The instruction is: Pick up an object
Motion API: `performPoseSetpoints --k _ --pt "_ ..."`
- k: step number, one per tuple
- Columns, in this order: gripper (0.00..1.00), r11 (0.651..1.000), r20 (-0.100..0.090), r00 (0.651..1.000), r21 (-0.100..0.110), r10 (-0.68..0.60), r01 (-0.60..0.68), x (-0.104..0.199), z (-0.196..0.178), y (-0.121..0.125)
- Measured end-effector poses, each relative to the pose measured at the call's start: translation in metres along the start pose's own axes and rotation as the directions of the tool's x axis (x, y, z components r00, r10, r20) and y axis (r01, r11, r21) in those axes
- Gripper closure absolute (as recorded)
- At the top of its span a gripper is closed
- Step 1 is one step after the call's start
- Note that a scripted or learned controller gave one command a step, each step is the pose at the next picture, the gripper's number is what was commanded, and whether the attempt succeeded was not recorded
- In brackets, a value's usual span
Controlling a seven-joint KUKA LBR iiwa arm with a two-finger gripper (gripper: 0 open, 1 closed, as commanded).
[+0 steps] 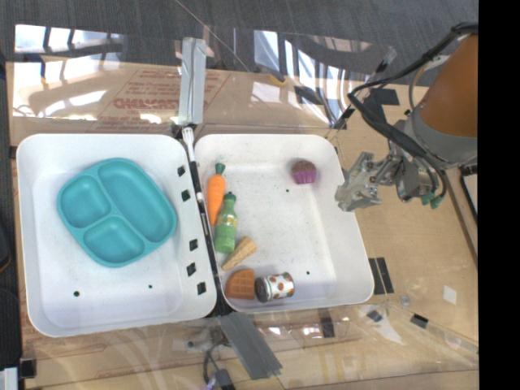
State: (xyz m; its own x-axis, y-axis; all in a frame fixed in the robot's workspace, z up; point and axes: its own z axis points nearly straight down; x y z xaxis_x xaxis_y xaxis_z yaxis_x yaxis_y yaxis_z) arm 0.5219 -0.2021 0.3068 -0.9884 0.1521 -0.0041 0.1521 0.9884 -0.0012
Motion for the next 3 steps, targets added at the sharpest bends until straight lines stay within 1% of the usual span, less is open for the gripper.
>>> performPoseSetpoints --k 1,2,3 --pt "1.00 0.968 -0.004 0.968 -0.003 -0.249 0.249 0.047 0.040 0.013" --pt "1.00 0.709 0.000 0.709 0.000 -0.706 0.706 0.031 0.032 -0.013" --pt "1.00 0.456 0.001 0.456 -0.001 -0.890 0.890 0.028 0.003 -0.012"
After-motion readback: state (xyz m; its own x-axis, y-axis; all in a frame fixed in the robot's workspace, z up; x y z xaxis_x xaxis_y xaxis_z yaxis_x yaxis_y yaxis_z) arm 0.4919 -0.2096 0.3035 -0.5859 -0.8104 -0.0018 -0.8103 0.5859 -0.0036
